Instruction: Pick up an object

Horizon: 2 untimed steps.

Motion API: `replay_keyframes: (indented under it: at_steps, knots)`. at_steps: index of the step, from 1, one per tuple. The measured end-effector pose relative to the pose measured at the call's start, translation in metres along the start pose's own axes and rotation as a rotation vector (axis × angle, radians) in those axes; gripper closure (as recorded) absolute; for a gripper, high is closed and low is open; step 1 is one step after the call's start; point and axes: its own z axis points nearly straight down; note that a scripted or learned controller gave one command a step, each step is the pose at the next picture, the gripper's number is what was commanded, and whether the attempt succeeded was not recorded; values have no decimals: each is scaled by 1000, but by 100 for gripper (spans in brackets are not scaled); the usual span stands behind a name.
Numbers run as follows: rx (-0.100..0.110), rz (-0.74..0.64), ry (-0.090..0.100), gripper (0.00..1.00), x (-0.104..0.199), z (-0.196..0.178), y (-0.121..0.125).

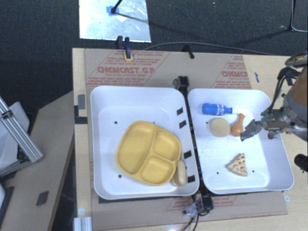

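The bench (pixel 159 64) carries two white bins side by side. The left bin (pixel 106 109) lies well to the left of the fingers; the right bin (pixel 276 170) lies under them. The arm (pixel 298 100) reaches in from the right edge, over the right bin's far-right rim.

In the left bin sits a yellow tray (pixel 147 153) with three compartments, well left of the fingers and nearer the camera. A pale bread roll (pixel 180 172) lies touching the tray's lower right corner, beside the divide between the bins.

The gripper (pixel 252 129) hangs over the right bin's upper right part. One dark finger (pixel 249 130) shows, pointing down and left; whether the fingers are apart or together cannot be told, and nothing is seen between them.

Up and left of the fingers lies a blue bottle (pixel 216 109) on its side. A round tan disc (pixel 220 127) sits to their left, and an orange drumstick (pixel 237 124) lies just beside the fingertip, between it and the disc. A pizza slice (pixel 238 165) lies below the fingers, apart from the rest.
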Motion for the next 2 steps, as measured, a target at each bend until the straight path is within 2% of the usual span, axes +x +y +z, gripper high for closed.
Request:
replay_keyframes:
  at_steps: [1,2]
  knots:
    - [-11,-3,-2,0,0,-5,2]
    - [-5,-1,0,0,1,58,3]
